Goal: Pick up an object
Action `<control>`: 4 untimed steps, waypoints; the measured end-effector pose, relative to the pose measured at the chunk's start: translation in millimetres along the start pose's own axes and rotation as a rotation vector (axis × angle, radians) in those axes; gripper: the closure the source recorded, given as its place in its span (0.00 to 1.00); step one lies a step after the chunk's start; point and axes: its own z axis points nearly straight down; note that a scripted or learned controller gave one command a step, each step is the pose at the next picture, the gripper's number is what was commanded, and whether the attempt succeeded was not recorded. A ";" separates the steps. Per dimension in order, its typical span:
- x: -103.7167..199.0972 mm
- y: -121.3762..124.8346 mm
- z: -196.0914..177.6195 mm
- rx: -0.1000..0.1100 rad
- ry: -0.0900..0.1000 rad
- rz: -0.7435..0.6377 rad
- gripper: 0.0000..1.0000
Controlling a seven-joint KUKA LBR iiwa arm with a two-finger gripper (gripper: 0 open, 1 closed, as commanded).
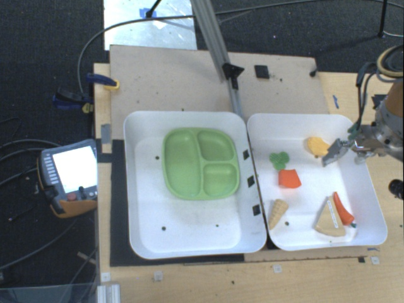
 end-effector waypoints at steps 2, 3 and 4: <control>-0.9 2.6 52.7 -0.013 -0.003 -0.001 0.00; 4.5 4.4 93.0 -0.014 -0.003 -0.001 0.00; 3.8 6.9 141.9 -0.016 -0.004 0.000 0.00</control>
